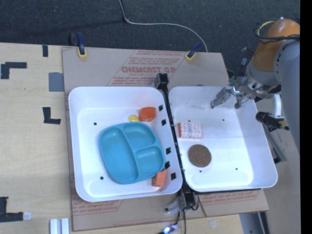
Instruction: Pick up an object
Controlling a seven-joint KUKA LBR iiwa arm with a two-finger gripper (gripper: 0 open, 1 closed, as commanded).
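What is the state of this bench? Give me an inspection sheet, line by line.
Surface: two white bins, left bin and right bin, on cardboard sheet.
Job's things: blue divided plate, orange block, yellow piece, orange piece in left bin; brown disc, small packet in right bin.
Clutter: nothing seen.
Grippers: gripper above right bin's far edge, holding nothing.
Cables: white cable across dark floor.
Surroundings: two clamps on cardboard.

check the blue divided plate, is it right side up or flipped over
Right side up. The blue divided plate lies flat in the left bin with its three compartments facing up, their raised dividers visible.
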